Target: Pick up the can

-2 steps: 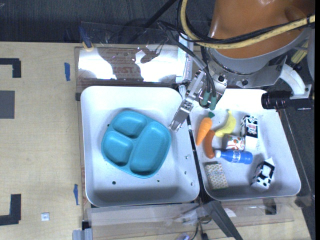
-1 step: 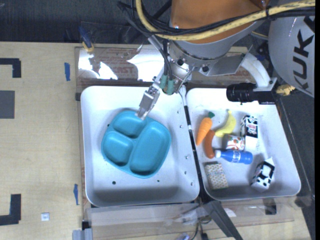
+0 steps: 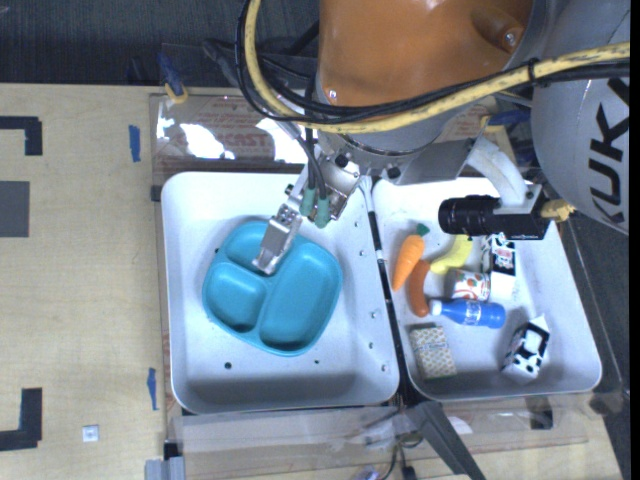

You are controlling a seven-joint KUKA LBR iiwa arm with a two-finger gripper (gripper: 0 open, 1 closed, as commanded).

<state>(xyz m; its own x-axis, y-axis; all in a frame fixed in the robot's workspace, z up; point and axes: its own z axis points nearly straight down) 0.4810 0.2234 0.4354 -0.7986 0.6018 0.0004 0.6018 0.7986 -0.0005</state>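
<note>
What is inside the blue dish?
The blue dish in the left bin has compartments, and the parts that show hold nothing. The pincer hangs over its top edge and hides a bit of the dish there, so that spot cannot be checked.

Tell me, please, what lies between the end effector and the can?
In the camera view, the divide between the bins and the toy carrot lie between the end effector, over the blue tray, and the can.
</note>
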